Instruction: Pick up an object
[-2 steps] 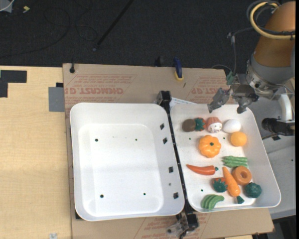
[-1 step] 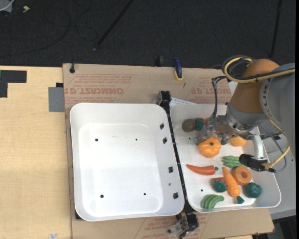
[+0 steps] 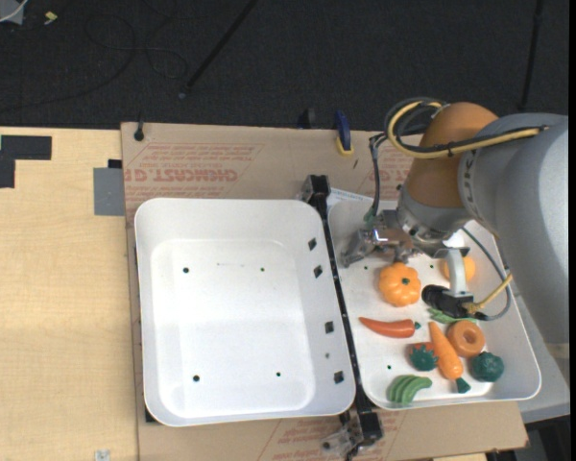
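Green pea pod (image 3: 409, 388) nearest, in the right bin (image 3: 524, 377) with toy produce.
Gripper (image 3: 382, 240) beside the orange pumpkin (image 3: 399, 285); its opening cannot be told.

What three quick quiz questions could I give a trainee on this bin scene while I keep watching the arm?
1. True or false: the orange pumpkin lies in the right bin.
2. Which toy lies nearest the divider between the bins: A the red chili pepper, B the carrot, C the broccoli?
3. Fill in: the gripper sits over the ___ bin.

Key: 1 true; 2 A; 3 right.
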`<action>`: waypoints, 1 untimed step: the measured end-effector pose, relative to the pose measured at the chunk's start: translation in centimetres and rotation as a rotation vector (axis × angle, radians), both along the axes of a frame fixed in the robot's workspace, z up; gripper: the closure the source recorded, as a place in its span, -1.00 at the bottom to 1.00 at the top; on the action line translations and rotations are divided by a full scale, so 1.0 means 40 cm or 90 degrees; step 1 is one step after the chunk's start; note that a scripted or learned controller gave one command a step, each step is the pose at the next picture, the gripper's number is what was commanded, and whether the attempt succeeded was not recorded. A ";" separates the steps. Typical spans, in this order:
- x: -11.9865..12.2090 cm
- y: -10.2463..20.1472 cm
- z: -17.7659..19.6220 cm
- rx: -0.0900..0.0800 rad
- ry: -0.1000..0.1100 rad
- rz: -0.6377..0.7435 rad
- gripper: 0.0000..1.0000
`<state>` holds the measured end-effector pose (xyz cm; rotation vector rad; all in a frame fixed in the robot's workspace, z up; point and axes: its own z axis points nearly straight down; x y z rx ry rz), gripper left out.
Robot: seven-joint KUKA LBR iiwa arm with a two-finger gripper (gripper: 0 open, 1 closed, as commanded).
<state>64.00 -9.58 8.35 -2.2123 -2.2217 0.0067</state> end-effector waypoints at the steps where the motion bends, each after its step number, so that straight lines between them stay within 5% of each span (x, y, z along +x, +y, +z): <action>1: -0.144 -0.003 0.004 0.000 -0.001 -0.003 -1.00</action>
